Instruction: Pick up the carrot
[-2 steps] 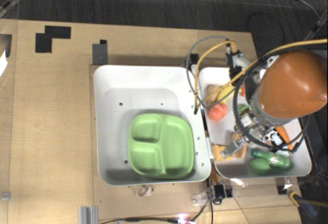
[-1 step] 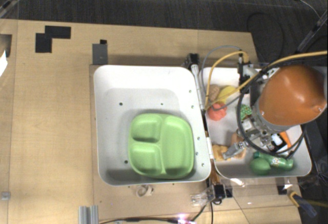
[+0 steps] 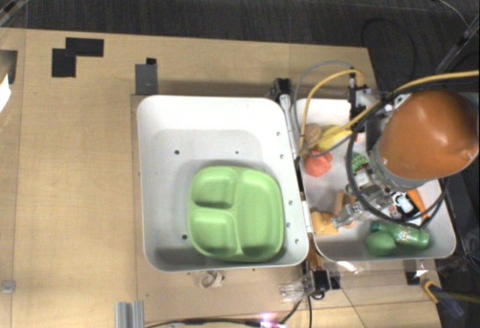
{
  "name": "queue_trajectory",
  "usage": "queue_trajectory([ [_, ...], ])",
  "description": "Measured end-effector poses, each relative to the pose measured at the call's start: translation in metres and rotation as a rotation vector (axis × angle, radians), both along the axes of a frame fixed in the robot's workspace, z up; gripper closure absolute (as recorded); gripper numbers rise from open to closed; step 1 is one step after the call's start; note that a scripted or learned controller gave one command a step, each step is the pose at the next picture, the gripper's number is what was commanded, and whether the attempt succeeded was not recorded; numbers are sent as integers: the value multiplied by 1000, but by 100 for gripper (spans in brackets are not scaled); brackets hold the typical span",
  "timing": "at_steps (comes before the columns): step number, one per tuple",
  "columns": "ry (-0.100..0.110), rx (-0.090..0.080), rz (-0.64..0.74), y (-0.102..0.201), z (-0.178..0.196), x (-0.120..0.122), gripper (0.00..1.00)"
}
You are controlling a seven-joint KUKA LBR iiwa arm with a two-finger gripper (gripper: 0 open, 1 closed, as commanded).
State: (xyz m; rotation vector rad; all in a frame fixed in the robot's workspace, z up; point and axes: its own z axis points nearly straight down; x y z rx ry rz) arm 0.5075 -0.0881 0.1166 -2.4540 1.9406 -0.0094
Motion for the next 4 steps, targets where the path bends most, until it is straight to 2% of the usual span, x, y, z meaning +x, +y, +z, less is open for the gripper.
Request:
queue_trajectory([
  [1,6,-1,-175,7,25,-12,100],
  [2,-2,0,-232,35,107,16,100],
  [3,2,0,-235,34,105,15,0],
  [4,8,-1,-27,89,68,-19,0],
])
